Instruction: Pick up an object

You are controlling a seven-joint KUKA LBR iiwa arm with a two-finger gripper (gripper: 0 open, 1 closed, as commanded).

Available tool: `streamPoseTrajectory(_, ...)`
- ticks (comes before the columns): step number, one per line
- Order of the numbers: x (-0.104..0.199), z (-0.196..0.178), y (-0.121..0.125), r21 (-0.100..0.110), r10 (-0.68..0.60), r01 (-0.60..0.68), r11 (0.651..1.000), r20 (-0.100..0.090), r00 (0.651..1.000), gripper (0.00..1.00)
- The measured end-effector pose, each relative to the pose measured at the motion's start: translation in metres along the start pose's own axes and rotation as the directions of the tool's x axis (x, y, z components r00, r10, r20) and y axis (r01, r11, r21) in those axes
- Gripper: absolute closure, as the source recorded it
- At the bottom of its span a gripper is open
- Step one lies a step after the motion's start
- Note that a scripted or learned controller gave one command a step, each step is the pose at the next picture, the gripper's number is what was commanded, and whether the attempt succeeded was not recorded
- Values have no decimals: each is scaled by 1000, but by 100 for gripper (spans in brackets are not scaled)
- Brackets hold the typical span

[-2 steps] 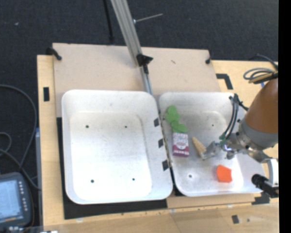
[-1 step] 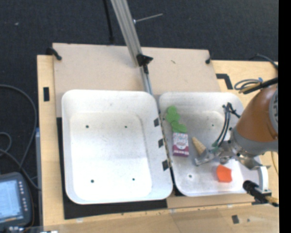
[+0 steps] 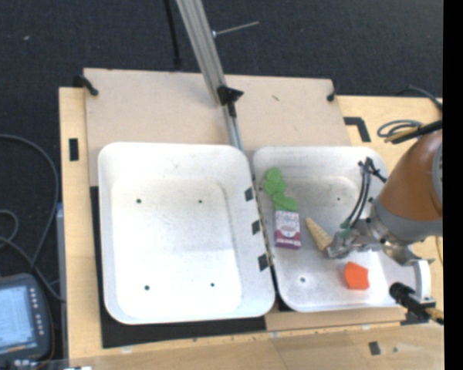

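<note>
The left bin (image 3: pixel 177 230) sat beside the right bin (image 3: pixel 324 168). In the right bin, near its left wall, lay a green toy (image 3: pixel 278 187), with a small purple packet (image 3: pixel 287 229) just below it. A tan cone (image 3: pixel 319 233) lay to their right, its lower end by the gripper (image 3: pixel 341 247). How far the pincer stood open could not be told. An orange block (image 3: pixel 356 277) lay just below it, apart.

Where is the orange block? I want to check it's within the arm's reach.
The orange block lies in the right bin, near its front right corner, just below the gripper and right of the purple packet.
</note>
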State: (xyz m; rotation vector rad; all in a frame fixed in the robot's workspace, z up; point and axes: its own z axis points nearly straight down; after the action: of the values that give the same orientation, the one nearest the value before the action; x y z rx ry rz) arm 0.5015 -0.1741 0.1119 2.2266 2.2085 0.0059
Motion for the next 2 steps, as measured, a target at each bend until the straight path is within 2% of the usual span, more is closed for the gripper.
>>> streamPoseTrajectory(1,-6,-44,0,0,-1,1,1000,1,1000,100)
streamPoseTrajectory(2,-4,-106,-3,-3,-11,11,1000,2,1000,100)
